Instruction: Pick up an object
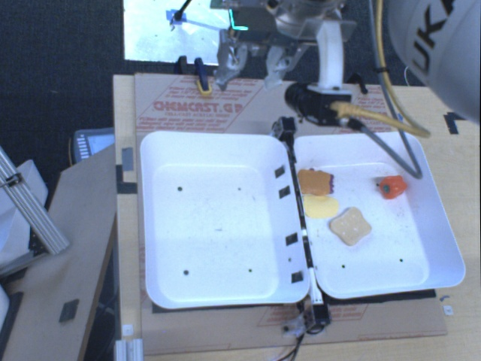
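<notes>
- The end effector [252, 64] hung above the far edge of the counter [90, 201], over the brown cardboard sheet [197, 105] with red lettering, beyond both bins.
- Its two fingers [228, 65] were spread apart with a clear gap between them, and nothing sat in that gap.
- The grey arm [436, 28] came in from the upper right corner, with a yellow cable [383, 120] looping down from the wrist towards the right bin.
- The left bin [214, 216] lay white and shallow, showing a few small dark dots on its floor.
- The right bin [421, 269] sat just beside it, the two touching along a middle seam fitted with small black clips [289, 194].
- In the right bin, an orange-brown toy food piece [316, 181] with a purple edge rested close to the seam, near the far side.
- A flat pale yellow piece [322, 207] lay just in front of it, the two touching or nearly so.
- A tan toy bread slice [350, 226] lay beside the yellow piece, towards the bin's middle.
- A small red-orange object [391, 186] with a greenish spot sat apart from those three, nearer the right wall.
- All four objects lay on the bin floor, well apart from the end effector.
- A small yellow and blue item [203, 77] stood on the cardboard just left of the fingers; what it was could not be told.
</notes>
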{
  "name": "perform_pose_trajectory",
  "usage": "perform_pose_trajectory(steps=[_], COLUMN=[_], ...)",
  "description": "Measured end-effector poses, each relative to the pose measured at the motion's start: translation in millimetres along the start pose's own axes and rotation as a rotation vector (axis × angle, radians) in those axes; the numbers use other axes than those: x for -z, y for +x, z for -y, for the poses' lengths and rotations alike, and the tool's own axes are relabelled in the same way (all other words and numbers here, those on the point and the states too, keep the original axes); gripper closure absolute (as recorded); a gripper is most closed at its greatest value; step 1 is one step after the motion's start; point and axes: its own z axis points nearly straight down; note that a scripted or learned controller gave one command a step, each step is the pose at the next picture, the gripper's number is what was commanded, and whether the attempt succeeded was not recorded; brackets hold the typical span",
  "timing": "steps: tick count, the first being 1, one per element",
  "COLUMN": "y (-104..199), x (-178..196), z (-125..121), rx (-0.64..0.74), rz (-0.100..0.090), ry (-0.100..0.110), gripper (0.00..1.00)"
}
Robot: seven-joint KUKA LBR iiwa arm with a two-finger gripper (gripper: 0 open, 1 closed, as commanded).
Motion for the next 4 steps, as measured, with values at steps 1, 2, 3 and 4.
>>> perform_pose_trajectory(steps=[1,2,3,4], y=[0.3,5.8,6.9,7.2], x=[11.4,-2.6,-0.1,11.4], z=[-0.3,-112.6,-108.8,-108.9], rx=[0.005,-0.007,-0.003,0.001], rz=[-0.001,0.002,0.001,-0.001], ry=[-0.002,-0.002,0.001,-0.002], gripper=[1.00,1.00,0.00,1.00])
